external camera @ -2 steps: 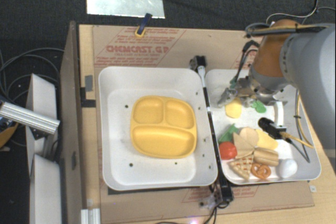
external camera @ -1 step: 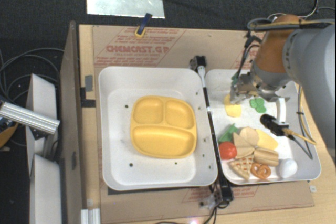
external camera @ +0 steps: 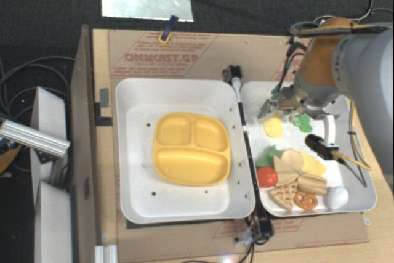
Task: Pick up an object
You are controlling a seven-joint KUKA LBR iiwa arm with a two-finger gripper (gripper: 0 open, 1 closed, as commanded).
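Note:
The right bin (external camera: 363,203) holds several toy foods. A pale yellow piece (external camera: 273,127) lies near its back left, with a green piece (external camera: 302,124) just to the right. My gripper (external camera: 277,105) hangs low over the bin's back part, directly above and behind the yellow piece, with the grey arm and its orange band (external camera: 320,61) rising to the right. Nothing is visibly held. Toward the front lie a red tomato (external camera: 267,177), a tan round slice (external camera: 288,162), a yellow cheese wedge (external camera: 314,164), a bread roll (external camera: 311,183), a pretzel (external camera: 305,200), a waffle slice (external camera: 282,196) and a white egg (external camera: 337,196).
The left bin (external camera: 132,132) carries a yellow divided plate (external camera: 191,149). A dark divider rail (external camera: 243,132) runs between the bins. A green leaf piece (external camera: 265,157) lies by that rail. Cardboard (external camera: 166,55) backs the bench.

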